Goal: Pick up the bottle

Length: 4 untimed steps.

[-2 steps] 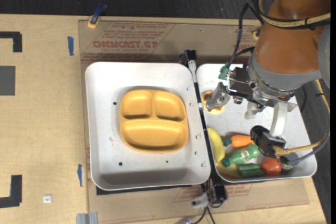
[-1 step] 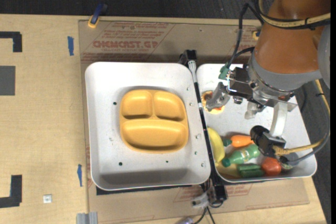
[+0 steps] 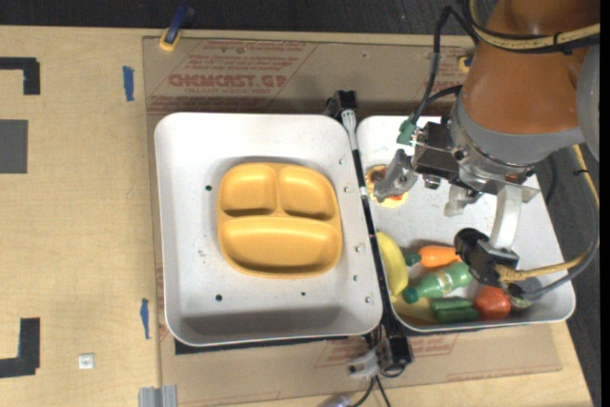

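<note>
Green bottle (image 3: 444, 282) lies on its side in the near part of the right bin (image 3: 431, 226). We read it as tipped over in a heap, not stood up. It is wedged in a tight cluster:
- a banana (image 3: 392, 264) is just beside its left end
- a carrot (image 3: 438, 254) touches it on the far side
- a dark green piece (image 3: 454, 308) lies along its near side
- a red tomato (image 3: 493, 302) sits by its right end

That crowding matters. We judge there is little free room on either long side of the bottle, so a grab across its body would likely nudge the carrot or the dark green piece.

The gripper (image 3: 389, 185) hangs over the far left corner of the right bin, close to the wall shared with the left bin (image 3: 181, 205), and well apart from the bottle. We cannot tell how far open it is, since the arm's grey and orange bulk (image 3: 534, 43) covers much of it from this angle. We see nothing held in it. A small orange-yellow object (image 3: 378, 174) sits right under it; too small to name.

The left bin holds a yellow divided plate (image 3: 278, 216), upside down or domed by the look of it, in the middle and clear of the walls. It plays no part here.

We judge the pick as not yet begun. The gripper needs to travel toward the near corner and line up across the bottle's narrow width. The main risk is catching a neighbour instead.
</note>
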Motion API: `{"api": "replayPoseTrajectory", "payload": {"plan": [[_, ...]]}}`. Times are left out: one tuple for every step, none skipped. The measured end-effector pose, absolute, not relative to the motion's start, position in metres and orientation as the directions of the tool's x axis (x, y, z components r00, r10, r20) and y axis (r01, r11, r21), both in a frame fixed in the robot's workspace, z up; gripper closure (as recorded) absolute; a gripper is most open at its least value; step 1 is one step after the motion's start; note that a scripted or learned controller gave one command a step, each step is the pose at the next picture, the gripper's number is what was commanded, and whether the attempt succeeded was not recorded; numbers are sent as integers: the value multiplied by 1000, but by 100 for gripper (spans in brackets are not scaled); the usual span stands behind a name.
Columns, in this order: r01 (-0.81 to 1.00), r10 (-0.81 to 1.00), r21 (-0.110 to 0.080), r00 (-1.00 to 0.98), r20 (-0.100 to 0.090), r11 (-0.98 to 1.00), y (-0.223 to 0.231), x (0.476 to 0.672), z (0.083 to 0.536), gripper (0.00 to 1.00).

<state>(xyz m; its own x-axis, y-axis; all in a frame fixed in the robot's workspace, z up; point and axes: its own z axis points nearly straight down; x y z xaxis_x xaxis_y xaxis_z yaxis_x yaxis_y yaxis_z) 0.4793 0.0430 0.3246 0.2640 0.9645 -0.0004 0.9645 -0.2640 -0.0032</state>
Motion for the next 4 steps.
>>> {"api": "replayPoseTrajectory", "payload": {"plan": [[965, 965, -2, 264, -1, -264, 43, 480, 335, 100], [974, 974, -3, 224, 0, -224, 69, 507, 259, 100], [976, 976, 0, 218, 0, -218, 35, 480, 334, 100], [997, 997, -2, 82, 0, -82, 47, 524, 198, 100]]}}
